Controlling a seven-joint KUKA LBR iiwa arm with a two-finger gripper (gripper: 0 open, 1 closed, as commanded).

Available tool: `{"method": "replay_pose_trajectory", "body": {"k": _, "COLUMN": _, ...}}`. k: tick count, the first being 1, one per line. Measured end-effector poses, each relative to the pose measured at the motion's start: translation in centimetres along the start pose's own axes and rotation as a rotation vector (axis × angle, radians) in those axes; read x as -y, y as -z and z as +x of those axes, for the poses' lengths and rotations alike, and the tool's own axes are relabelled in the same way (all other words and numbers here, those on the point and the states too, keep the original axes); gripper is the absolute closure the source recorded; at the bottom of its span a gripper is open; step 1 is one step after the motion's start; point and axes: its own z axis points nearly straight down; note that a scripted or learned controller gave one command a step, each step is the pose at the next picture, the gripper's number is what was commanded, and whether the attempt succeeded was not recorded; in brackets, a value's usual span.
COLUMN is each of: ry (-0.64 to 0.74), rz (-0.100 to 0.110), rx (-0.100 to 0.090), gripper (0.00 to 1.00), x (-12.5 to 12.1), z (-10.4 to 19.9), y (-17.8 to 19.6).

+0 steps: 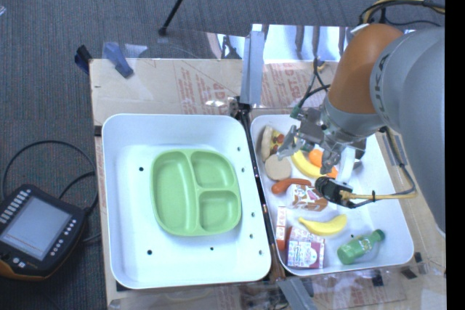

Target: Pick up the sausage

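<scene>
Sausage (289, 185) crowded among food in the bin (392, 218)
Jaws hang close by it, placed to drop; released or clenched, we cannot tell

Upper banana (304, 165) partly under hand (329, 158)

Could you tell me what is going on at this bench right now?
The grey arm reaches into the right bin, with its gripper low over a cluster of food items. The sausage lies on the bin floor just beside it, not yet picked up. The left bin holds a green divided plate.
</scene>
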Motion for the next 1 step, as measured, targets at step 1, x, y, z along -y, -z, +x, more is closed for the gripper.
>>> {"method": "replay_pose_trajectory", "body": {"k": 1, "ry": 0.002, "rz": 0.006, "rx": 0.001, "gripper": 1.00, "x": 0.06, "z": 0.03, "y": 0.81}}
